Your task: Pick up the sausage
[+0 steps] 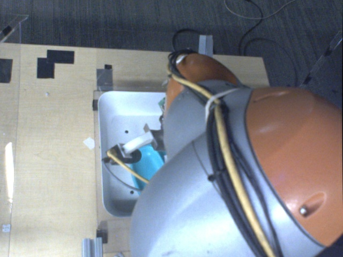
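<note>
Over the right side of the bench (53,143) the grey arm (225,197) reaches in and covers most of the view, with its orange band (289,154) very near to the camera. At its left side one white bin (115,111) can be seen, and the arm hides the right part of this bin. The claw (155,138) is low inside the bin, just beside a blue thing (150,162) that lies on the bin floor and goes partly under the arm. Whether the claw is open or closed I cannot tell, because the arm covers it. Where the sausage lies I also cannot tell. On the bare wood left of the bin lies a small white scrap (88,142), and black patches (53,60) mark the far left corner of the bench. Behind the bench, thin cables (252,9) lie on the dark floor.
</note>
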Controlling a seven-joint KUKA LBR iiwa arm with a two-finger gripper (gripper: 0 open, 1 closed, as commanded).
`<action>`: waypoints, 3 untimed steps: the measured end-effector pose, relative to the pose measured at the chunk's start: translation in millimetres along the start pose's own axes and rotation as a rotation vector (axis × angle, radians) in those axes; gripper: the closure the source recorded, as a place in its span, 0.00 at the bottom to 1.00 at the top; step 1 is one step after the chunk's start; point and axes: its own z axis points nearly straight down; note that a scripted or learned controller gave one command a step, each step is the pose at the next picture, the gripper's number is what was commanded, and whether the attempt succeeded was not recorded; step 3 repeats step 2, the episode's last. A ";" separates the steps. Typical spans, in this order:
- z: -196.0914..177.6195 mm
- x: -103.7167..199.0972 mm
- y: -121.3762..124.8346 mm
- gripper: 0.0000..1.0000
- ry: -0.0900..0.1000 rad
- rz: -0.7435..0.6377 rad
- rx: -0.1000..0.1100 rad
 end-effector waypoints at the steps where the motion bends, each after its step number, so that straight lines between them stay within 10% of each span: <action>1: -48.6 4.1 -41.0 1.00 0.003 -0.076 0.000; 2: 100.2 4.7 -33.2 1.00 0.014 0.048 0.006; 3: 100.2 4.7 -33.2 1.00 0.014 0.048 0.006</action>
